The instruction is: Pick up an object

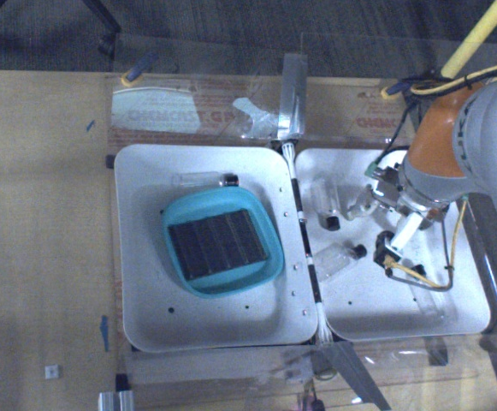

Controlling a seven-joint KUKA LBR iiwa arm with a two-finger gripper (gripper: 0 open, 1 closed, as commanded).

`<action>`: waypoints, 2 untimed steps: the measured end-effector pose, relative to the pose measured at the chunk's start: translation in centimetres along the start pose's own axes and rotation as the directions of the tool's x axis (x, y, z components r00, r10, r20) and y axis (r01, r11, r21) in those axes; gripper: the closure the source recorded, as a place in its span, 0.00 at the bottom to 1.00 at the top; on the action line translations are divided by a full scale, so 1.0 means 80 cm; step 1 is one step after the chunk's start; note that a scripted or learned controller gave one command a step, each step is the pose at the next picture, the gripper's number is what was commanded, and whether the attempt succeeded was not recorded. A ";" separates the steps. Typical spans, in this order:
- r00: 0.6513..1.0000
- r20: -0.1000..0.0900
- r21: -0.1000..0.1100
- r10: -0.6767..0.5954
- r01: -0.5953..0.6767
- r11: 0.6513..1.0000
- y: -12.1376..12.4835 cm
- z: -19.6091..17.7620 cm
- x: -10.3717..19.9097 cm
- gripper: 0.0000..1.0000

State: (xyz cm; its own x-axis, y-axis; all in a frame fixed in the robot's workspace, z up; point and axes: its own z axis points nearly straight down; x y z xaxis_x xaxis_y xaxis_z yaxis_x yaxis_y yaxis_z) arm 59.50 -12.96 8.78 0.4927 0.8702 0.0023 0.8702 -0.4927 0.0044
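Over right white bin [453, 315], hand [375, 197] is held low; spread or pressed together cannot be told. Just beside it lies small clear plastic bottle with black cap [327, 205]. Hand should be lowered straight over bottle's middle, then squeezed slowly.

The left bin [141, 302] holds a tray [222, 242] before a vial [204, 179]; the right bin [385, 306], a second vial [327, 205] behind a third vial [340, 260].

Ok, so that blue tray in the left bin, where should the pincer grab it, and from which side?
Probably take the blue tray by its raised rim, on the side facing the right bin, coming straight down. It lies flat in the left bin and looks too broad to span, and the dark ribbed panel fills its middle, leaving the rim as the only thin edge.
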 end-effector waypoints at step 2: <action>0.993 0.003 0.003 -0.120 0.120 0.993 0.081 -0.149 -0.071 0.00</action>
State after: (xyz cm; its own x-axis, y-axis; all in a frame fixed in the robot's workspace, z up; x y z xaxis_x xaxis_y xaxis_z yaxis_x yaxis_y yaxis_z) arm 62.30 -21.10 20.74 0.3847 0.9230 -0.0009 0.9230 -0.3847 0.0012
